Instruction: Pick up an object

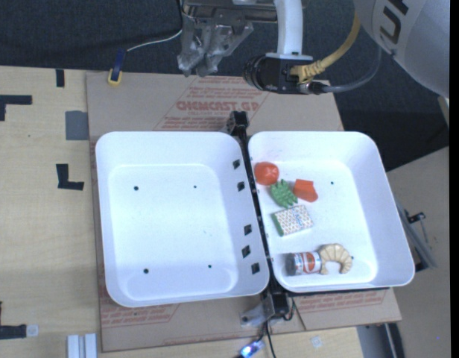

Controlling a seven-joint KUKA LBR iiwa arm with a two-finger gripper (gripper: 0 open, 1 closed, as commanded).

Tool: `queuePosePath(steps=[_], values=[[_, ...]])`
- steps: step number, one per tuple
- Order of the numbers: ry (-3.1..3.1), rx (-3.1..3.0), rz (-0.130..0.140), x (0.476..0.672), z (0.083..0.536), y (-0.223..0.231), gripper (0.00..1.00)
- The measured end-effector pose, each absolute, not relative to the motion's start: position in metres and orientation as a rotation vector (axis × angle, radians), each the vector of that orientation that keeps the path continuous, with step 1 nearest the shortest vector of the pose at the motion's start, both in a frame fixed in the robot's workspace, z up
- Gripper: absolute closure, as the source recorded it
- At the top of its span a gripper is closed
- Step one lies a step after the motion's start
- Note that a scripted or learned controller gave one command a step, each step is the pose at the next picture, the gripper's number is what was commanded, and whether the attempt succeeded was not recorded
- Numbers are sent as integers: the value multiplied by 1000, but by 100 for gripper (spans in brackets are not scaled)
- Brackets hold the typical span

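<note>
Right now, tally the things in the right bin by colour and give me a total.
Red: 1, tomato
Orange-red: 1, wedge
Green: 1, leafy piece
Patterned pale: 1, small box
Dark with red label: 1, can
Tan: 1, croissant
Total: 6

Bright all over, light from above; strong white shine on both bins point(125, 155), washing out the walls; soft grey shadow low in the left bin; dark and dim along the top, past the bench point(36, 125); a bit blurry at the gripper point(203, 58); small things in the right bin look soft, not sharp.
</note>
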State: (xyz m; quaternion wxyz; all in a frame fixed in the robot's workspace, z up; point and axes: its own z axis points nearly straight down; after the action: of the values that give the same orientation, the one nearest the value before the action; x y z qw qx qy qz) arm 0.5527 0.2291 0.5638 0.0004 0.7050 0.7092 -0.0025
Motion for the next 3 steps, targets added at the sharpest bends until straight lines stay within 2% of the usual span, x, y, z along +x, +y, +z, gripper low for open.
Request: queuePosePath(steps=[3], values=[[2231, 2210, -14, 553, 593, 231, 100]])
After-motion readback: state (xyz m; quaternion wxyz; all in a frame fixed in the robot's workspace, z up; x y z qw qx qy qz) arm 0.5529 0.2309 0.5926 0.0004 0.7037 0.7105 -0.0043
